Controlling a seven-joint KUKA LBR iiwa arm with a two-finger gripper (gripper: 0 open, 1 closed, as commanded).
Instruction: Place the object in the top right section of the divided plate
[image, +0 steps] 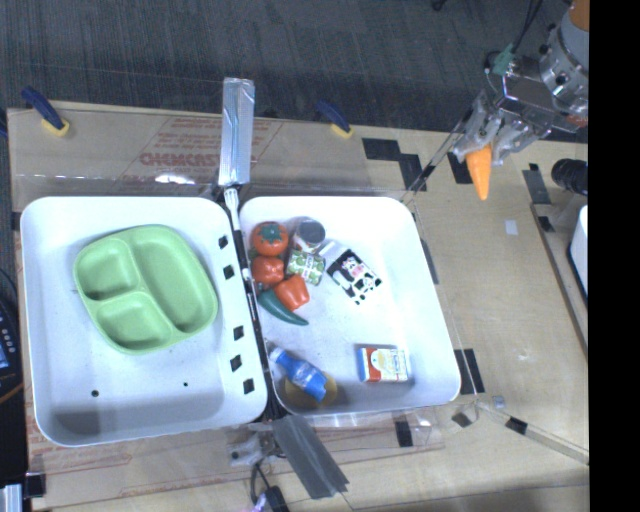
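A green divided plate lies in the left white bin, with one long section and two smaller ones. My gripper hangs high at the upper right, beyond the right bin's far right corner and far from the plate. An orange carrot-shaped toy points down from between its fingers, so the gripper is shut on it.
The right bin holds a tomato, red pieces, a green pepper, a small can, a cow-patterned box, an orange carton and a blue bottle. A taped divider runs between the bins.
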